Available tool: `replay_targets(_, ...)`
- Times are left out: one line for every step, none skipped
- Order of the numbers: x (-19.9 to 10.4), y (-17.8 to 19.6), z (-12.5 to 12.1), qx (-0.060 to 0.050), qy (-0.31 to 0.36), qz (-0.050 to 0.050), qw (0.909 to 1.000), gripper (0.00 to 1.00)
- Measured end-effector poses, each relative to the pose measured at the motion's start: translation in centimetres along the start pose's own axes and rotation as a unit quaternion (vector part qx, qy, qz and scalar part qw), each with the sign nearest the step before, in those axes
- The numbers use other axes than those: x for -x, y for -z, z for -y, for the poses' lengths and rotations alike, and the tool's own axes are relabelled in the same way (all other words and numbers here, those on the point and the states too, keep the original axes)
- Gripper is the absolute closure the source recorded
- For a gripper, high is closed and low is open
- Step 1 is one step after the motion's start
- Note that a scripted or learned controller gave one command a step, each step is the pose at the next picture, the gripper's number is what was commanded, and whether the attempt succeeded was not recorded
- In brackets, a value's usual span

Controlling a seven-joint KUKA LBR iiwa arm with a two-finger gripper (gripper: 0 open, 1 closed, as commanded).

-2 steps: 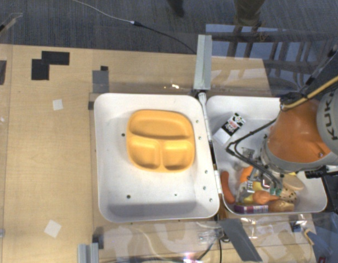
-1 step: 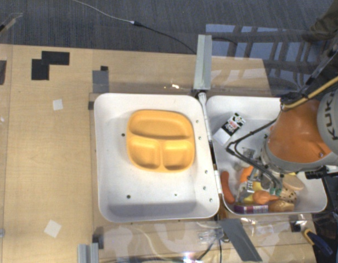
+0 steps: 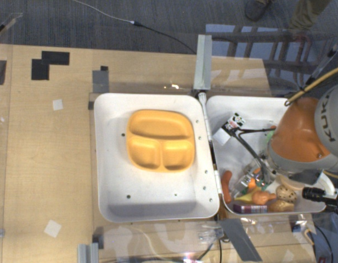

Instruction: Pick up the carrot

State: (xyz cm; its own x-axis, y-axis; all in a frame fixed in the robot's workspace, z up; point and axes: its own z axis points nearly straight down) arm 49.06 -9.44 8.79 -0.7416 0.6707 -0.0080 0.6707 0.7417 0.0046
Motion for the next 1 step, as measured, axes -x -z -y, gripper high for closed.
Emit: replay_targets(0.08, 0.88, -0.37, 0.002, 0.004, 0.001, 1.0000, 1.00)
